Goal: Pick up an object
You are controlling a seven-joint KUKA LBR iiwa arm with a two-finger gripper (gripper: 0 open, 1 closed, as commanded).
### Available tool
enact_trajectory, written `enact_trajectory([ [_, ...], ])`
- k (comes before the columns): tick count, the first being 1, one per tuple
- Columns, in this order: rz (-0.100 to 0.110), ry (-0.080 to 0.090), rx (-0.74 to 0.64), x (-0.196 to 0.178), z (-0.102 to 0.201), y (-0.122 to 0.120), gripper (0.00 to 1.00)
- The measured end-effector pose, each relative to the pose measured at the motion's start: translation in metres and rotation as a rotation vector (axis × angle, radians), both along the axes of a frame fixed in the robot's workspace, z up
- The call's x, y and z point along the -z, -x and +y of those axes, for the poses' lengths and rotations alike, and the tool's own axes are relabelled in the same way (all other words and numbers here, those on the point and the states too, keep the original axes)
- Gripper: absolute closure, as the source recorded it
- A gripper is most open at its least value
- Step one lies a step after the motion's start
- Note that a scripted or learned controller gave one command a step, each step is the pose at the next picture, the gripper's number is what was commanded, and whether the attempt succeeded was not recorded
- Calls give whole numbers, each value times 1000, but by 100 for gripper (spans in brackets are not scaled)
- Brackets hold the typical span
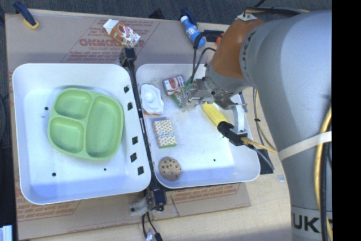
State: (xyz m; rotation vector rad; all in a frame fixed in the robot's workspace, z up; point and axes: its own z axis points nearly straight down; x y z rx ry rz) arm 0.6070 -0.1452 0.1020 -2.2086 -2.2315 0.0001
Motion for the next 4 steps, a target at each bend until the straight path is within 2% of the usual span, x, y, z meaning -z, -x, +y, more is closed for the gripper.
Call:
enact_trajectory([
  [1,-1,-1,6,-83,32,69,100],
  [2,1,0,6,-82,32,70,0],
  [3,-2,2,4,-86,13,-15,0],
  [4,-4,1,7,7,50,53,0],
])
